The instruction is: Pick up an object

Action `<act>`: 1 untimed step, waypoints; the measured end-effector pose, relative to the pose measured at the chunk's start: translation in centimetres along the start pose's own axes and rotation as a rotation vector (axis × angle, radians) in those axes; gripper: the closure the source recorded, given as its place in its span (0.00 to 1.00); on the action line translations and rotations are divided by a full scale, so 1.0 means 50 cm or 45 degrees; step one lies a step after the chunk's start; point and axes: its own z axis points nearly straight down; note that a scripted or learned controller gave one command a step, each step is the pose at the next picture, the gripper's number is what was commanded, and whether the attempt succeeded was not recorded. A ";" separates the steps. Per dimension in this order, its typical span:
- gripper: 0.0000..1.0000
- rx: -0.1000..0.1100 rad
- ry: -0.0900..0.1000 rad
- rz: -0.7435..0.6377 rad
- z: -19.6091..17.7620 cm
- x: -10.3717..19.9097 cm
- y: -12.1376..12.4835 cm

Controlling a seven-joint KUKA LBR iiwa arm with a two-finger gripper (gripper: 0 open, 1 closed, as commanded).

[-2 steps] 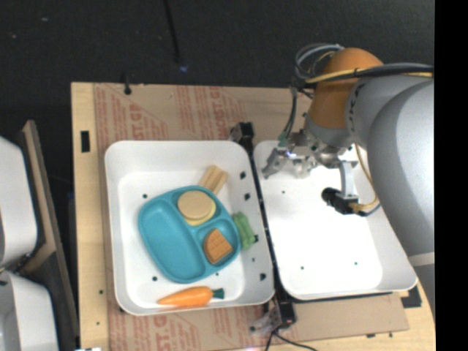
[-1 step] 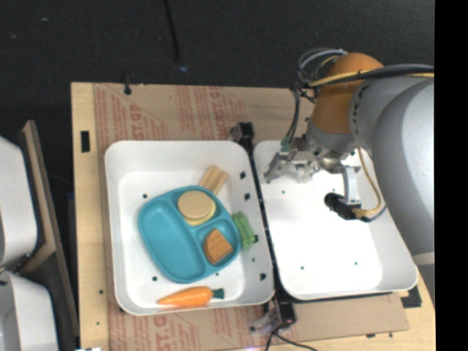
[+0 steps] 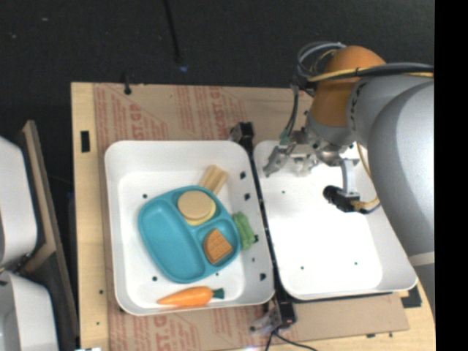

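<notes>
Hovering over the right bin [image 3: 322,269], the arm [image 3: 395,145] reaches in from the right, orange band [image 3: 338,86] bright above the wrist. The gripper [image 3: 292,159] sits low near that bin's far left corner, close to the divide between the two bins. How far the jaws stand apart I cannot tell from this angle; the metal parts blur together, and nothing shows between them. A black part with a bit of orange cable [image 3: 344,198] hangs just below the wrist, over the white floor of the bin.

Over in the left bin [image 3: 121,196], all the pickable things lie well apart from the gripper. A blue divided tray [image 3: 164,243] lies at a slant in the middle, with a round tan biscuit [image 3: 197,205] in its upper compartment and a brown waffle-like piece [image 3: 218,246] in its right one. A pale wooden block [image 3: 213,178] pokes out beside the tray's top edge, a small green piece [image 3: 243,230] touches its right edge, and an orange carrot [image 3: 189,296] lies along the bin's near wall. Both bins rest on the counter [image 3: 175,112], brown with red print.
</notes>
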 end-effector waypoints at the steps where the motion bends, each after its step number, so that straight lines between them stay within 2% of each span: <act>1: 0.00 0.000 0.000 0.001 0.000 0.008 0.003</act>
